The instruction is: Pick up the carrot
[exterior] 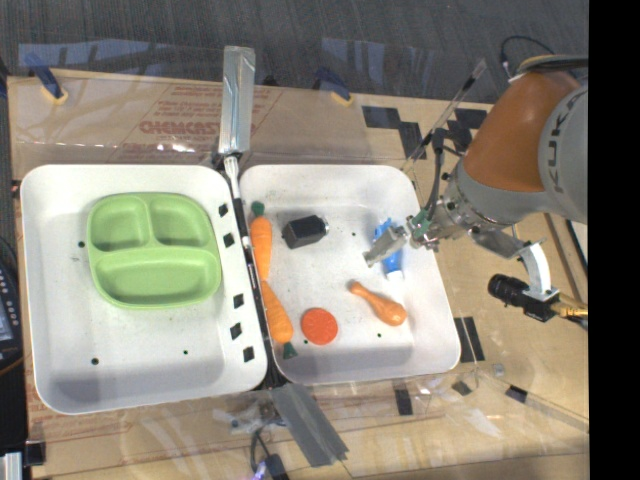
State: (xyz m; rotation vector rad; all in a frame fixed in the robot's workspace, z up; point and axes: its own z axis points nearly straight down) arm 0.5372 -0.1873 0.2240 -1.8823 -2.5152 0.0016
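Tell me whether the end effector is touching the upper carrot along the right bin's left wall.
Apart. The camera view shows the end effector near the bin's right side, with bare white floor and a black block between it and the carrot.

Right bin (425, 343): centre floor open between the black block (304, 231), orange disc (320, 325) and drumstick-shaped toy (378, 303). Two carrots (261, 248) lie end to end, tight along the left wall, with little side room there. Gripper (385, 251) and a blue item (388, 248) crowd the right side.
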